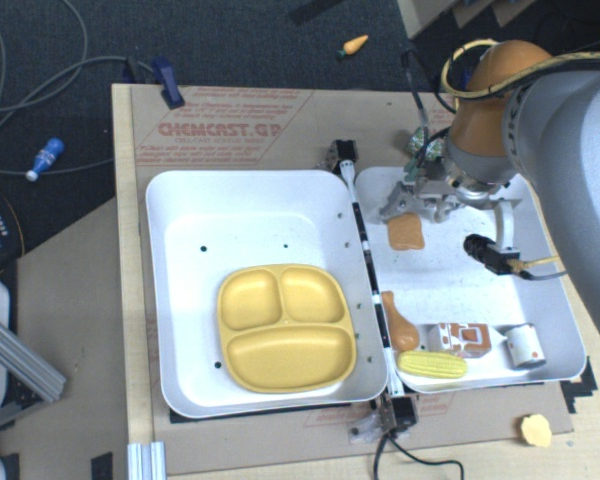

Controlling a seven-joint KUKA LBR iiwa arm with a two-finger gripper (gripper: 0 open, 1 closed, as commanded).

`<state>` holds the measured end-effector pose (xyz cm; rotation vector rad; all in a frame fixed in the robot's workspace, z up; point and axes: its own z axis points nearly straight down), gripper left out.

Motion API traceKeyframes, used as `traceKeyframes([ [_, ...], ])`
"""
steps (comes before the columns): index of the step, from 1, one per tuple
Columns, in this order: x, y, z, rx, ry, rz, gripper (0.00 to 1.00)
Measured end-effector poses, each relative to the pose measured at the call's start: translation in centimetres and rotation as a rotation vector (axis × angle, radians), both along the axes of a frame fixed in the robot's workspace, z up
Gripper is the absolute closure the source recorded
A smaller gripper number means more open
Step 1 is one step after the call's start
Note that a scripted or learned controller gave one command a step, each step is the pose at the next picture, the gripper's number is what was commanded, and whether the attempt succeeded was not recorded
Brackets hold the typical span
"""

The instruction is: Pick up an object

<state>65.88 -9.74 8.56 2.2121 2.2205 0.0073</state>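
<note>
Camera view sets the jaws (427,200) low at the far edge of the right bin (570,353), just above a tan, rounded block (406,233) lying on the bin floor; how wide they stand cannot be told, and nothing shows between them. Along that bin's near edge lie a ribbed yellow corn cob (432,366), an orange drumstick-shaped piece (400,324), a printed packet (464,339) and a small silver can (525,345). A smooth yellow three-compartment plate (284,327) sits in the left bin (180,268), and a yellow lump (535,429) lies on the surface near its front right corner.
</note>
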Motion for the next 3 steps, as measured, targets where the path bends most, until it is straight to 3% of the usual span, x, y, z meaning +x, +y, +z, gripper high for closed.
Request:
traceKeyframes([
  [1, 0.8, 0.5, -0.1, 0.001, 0.005, -0.002, 0.0],
  [2, -0.9, 0.5, -0.1, 0.002, 0.011, -0.005, 0.0],
  [3, -0.7, 0.5, 1.0, 0.001, 0.007, -0.003, 1.0],
])
